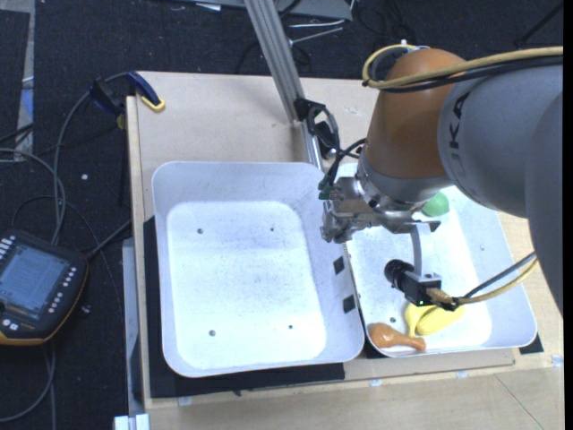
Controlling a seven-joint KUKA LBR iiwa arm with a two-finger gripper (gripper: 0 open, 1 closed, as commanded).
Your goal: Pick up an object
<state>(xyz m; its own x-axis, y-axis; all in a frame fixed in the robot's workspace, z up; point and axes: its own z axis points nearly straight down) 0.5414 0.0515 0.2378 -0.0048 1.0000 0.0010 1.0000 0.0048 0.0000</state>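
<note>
My gripper (340,227) hangs below the orange wrist band, over the left edge of the right bin (501,267), close to the wall it shares with the left bin. The bulky arm covers much of the right bin. Partly hidden behind the wrist at the bin's back is a green ball (438,206). A yellow object (431,320) lies near the front wall, and a tan, pear-shaped object (394,335) rests in the front left corner. Both are well in front of the gripper and apart from it.
The left bin (179,195) stands beside the right one, rims touching. An aluminium rail (273,43) slants in from the back. A black cable fitting (407,280) hangs off the arm over the right bin. A pendant (31,280) lies left of the bench.
</note>
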